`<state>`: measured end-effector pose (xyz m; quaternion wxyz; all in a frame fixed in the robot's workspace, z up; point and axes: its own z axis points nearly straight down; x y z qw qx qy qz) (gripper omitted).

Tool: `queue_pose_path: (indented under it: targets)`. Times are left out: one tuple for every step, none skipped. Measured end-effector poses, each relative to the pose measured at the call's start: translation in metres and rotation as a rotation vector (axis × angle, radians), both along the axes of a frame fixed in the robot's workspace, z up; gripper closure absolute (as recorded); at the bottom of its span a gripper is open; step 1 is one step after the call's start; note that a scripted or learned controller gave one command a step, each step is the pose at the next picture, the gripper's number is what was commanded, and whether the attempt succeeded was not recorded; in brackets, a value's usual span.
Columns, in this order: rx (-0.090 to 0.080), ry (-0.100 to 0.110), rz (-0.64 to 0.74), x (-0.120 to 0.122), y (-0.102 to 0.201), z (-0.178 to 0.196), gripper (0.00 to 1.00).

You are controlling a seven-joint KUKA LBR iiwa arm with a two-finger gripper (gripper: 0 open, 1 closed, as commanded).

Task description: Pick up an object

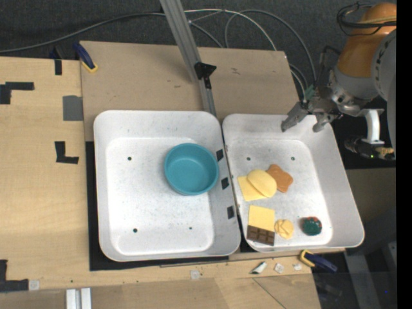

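My gripper (302, 123) hangs over the far edge of the right bin (335, 172), its two fingers spread open with nothing between them. Well below it in that bin lie a yellow lemon-shaped piece (262, 183) on a yellow slab, an orange piece (281, 176) beside it, a yellow block with a brown end (261, 224), a small yellow round piece (284, 228) and a dark green and red piece (311, 225). A blue bowl (190, 168) sits in the left bin (122, 172).
A slanted metal pole (187, 44) rises behind the bins, with cables (257, 24) trailing across the dark floor. Small clips lie on the bench at the front edge (277, 267). The arm (367, 56) comes in from the upper right.
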<state>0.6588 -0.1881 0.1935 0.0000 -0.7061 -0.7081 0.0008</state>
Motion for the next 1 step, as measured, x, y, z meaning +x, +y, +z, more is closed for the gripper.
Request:
queue_pose_path:
  targets:
    - [-0.001, 0.001, 0.000, -0.0001, -0.0002, 0.0000, 0.00]
